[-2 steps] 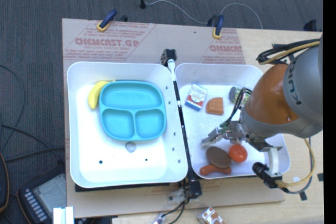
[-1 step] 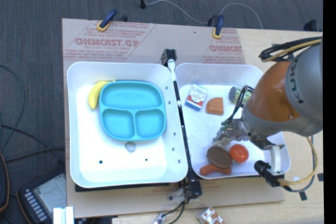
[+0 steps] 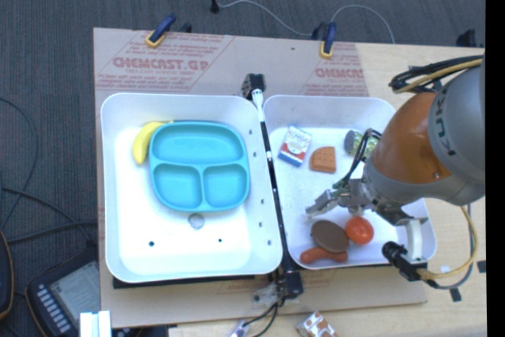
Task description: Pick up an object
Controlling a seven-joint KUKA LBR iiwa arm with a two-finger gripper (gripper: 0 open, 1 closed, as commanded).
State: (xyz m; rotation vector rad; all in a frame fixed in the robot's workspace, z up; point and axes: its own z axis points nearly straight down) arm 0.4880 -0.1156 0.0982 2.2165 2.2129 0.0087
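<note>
while the grey arm (image 3: 442,146) with its orange band reaches in from the right, its gripper (image 3: 327,201) hangs low over the right bin (image 3: 276,170), near the middle of that bin's floor. the metal fingers (image 3: 316,207) point toward the left and look spread a little, with bare white floor between them; nothing sits in their gap, so the gripper is open and holds nothing.

just below the gripper, toward the near edge of the right bin, lie a brown oval piece (image 3: 329,234), an orange-red round thing like a tomato (image 3: 360,230) touching its right side, and a reddish sausage shape (image 3: 314,255) against the near wall. farther back in the same bin sit a small red, white and blue packet (image 3: 295,145), a tan ridged biscuit-like piece (image 3: 323,160) just beside it, and a greenish can (image 3: 357,142) partly hidden by the arm.

in the left bin (image 3: 126,249) a blue divided plate (image 3: 199,166) with three compartments lies toward the back, and a yellow banana (image 3: 144,140) curves against its left rim. a small grey round thing (image 3: 196,222) rests just in front of the plate.

both bins stand on a board (image 3: 237,59) held by two clamps (image 3: 161,30) at the far edge.
</note>
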